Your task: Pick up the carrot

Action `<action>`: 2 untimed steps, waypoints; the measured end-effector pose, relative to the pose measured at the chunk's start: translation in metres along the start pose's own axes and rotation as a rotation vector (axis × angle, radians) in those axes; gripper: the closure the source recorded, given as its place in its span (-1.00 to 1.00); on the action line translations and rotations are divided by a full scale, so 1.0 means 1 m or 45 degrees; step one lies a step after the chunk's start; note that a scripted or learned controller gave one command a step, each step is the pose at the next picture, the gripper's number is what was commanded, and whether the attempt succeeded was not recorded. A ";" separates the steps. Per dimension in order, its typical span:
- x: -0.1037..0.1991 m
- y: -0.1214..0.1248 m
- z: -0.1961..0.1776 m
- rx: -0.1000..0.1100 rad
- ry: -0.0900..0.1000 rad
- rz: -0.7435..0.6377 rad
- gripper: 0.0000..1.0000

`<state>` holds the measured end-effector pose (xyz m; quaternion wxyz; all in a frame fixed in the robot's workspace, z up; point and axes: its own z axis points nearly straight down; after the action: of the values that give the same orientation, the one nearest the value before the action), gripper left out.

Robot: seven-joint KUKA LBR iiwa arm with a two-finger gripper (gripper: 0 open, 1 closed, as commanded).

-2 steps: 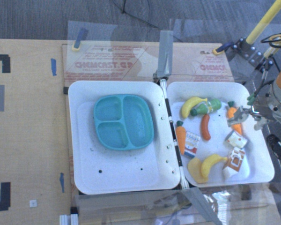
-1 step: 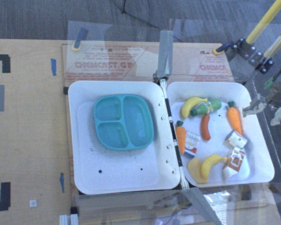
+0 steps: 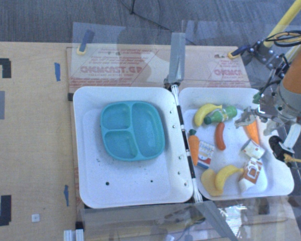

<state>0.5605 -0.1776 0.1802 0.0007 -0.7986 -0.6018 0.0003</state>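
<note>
An orange carrot [image 3: 193, 148] with a green top lies along the left wall of the right bin [image 3: 286, 185], its green end pointing to the far side. A second orange, tapered piece [image 3: 253, 132] lies near the bin's right side. My gripper [image 3: 254, 117] hangs over the right bin's far right part, just above that tapered piece and well to the right of the carrot. The grey arm with its orange band [image 3: 297, 79] comes in from the right edge.
The right bin also holds a yellow banana [image 3: 205, 113], a green bottle [image 3: 222, 115], a red sausage [image 3: 220, 136], a small carton [image 3: 205, 154], another banana [image 3: 226, 176] and white cartons [image 3: 251, 170]. The left bin [image 3: 85, 149] holds a teal divided plate [image 3: 133, 130].
</note>
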 end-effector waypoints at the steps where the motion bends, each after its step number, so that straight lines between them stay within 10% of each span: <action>1: -0.018 0.035 0.086 -0.002 0.000 -0.038 -1.00; 2: -0.019 0.036 0.076 -0.004 0.001 -0.035 1.00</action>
<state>0.5898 -0.2053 0.1042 -0.0002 -0.7902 -0.6129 -0.0009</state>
